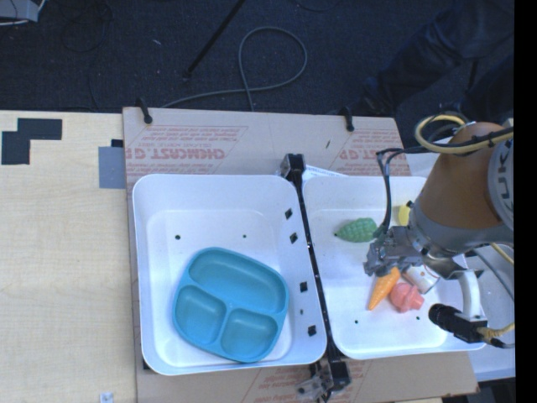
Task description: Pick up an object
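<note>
Hiding its fingertips, the end effector (388, 260) overlaps the orange carrot (382, 290).

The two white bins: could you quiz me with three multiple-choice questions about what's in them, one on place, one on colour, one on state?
1. Where is the blue tray?
A. left bin
B. right bin
C. bench

2. What colour is the carrot?
A. purple
B. orange
C. white

3. How does the tray lie?
A. flat, compartments up
B. upside down
C. on edge

Answers:
1 A, it lies inside the left bin.
2 B, it is orange, below the gripper.
3 A, its three compartments face up.
</note>
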`<state>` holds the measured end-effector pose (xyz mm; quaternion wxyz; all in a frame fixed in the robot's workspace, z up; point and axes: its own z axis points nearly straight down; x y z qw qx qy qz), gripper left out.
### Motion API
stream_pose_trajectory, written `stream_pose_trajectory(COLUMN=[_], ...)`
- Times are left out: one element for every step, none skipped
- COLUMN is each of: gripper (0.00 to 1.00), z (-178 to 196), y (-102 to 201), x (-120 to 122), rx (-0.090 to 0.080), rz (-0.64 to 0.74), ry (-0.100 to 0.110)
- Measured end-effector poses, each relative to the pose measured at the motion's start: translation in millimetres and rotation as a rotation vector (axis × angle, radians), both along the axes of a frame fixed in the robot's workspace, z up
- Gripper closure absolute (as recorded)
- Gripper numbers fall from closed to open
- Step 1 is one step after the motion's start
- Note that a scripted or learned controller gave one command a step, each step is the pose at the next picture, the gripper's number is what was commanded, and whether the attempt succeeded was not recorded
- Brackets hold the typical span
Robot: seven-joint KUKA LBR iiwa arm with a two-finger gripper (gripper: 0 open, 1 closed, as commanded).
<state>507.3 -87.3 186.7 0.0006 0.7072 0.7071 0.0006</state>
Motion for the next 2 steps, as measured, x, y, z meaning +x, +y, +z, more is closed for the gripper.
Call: stream_pose_trajectory(gripper=[1.00, 1.00], z=[25, 24], y=[-1, 59], x=[0, 17], rx=[0.000, 0.002], rz=[0.000, 0.005], ry=[0.002, 0.005])
